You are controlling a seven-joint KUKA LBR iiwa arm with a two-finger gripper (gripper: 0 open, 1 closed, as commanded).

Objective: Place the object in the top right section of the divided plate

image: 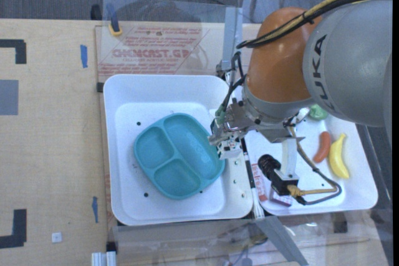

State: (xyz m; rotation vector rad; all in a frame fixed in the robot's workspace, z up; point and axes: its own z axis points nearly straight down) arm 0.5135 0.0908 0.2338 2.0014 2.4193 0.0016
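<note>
**Gripper hangs at teal plate's right rim**

Pink-and-red item [278, 196] lies nearest, at near edge of right bin [358, 193]. It is partly hidden & too unclear to name. Farther back in same bin, toward its right side, an orange carrot [322, 147] and a yellow banana [338, 157] lie side by side, close but apart, carrot on the left. Small green item [318, 112] sits beyond them, partly under the arm [349, 59].

Left bin [124, 103] holds the teal divided plate [177, 156], flat on bin floor & turned at a slant. It has three sections: one far-left, one far-right, one near.

Grey arm w/ orange band reaches in from right, crossing the wall btwn the bins. Gripper [227, 140] sits over plate's right rim, just beside the far-right section. Its opening can't be made out from this angle, nor whether anything is held. Which obj. is meant for the plate can't be told.
</note>
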